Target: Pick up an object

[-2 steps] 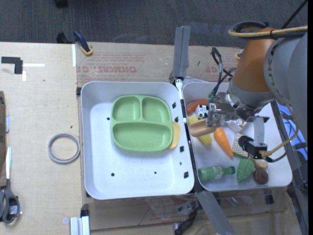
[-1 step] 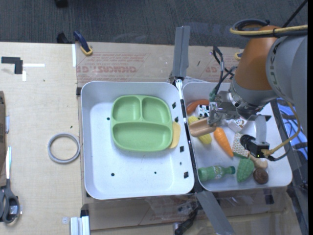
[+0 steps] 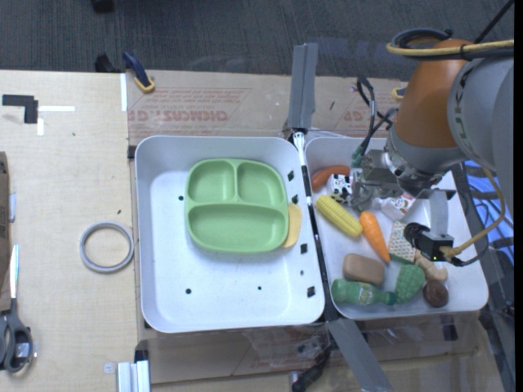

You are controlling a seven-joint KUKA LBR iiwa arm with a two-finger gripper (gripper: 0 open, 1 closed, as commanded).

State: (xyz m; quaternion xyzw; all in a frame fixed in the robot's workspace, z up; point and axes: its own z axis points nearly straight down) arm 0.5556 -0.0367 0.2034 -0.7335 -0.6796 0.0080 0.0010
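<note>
Plastic on a wooden bench

The two shallow white bins (image 3: 163, 243) look like smooth, faintly glossy plastic; the pale green divided plate (image 3: 237, 205) at centre is matt plastic. The light bench top (image 3: 65, 186) at left reads as bare wood, the brown printed sheet (image 3: 204, 109) above as cardboard.

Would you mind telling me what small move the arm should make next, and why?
Probably a short descent onto the corn: the hand hangs over the right bin just beside it, nothing shows in its grip, and the corn lies fairly apart from the carrot.
</note>
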